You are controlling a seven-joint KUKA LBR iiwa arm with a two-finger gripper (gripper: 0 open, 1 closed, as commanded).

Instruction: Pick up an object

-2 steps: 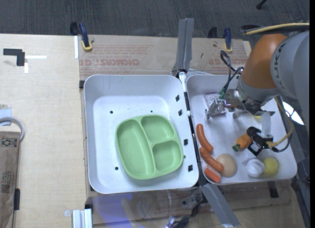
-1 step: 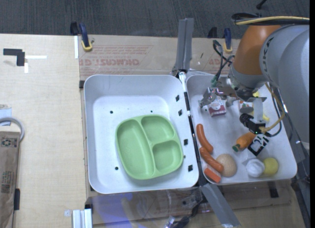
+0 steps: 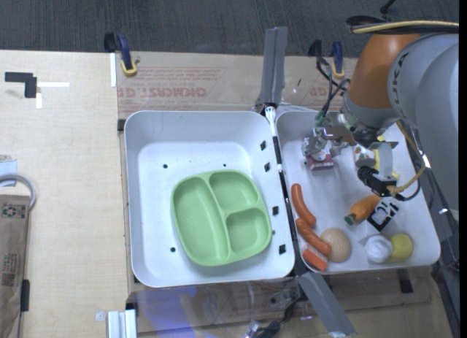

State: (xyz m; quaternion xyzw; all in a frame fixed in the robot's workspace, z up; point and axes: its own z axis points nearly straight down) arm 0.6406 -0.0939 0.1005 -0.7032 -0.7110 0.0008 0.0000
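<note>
- Right bin [image 3: 419,205], holding the candidates: two sausages [image 3: 303,205] along its left wall, a brownish egg [image 3: 336,244] beside them, a carrot [image 3: 363,209] toward the middle, a white cap [image 3: 378,249] and a yellow ball [image 3: 400,245] near the front right corner.
- Gripper [image 3: 319,155] low over the rear left part of that bin, pointing down at bare floor; too blurred and cluttered to tell whether open or closed, and nothing recognisable seen held.
- Nearest pieces, the upper sausage and the carrot, lying just in front of the gripper, apart from it; egg, cap and ball farther toward the front edge.
- Step in hand, as a judgement: reaching or descending stage, no pick yet made.
- Next move likely calling for a shift toward the front of the bin, over one piece, then a straight drop and a squeeze; sausages against the wall probably awkward, carrot more exposed.
- Left bin [image 3: 146,183] alongside, carrying a green divided plate [image 3: 221,216].
- Both bins resting on the pale desk [image 3: 58,147].
</note>
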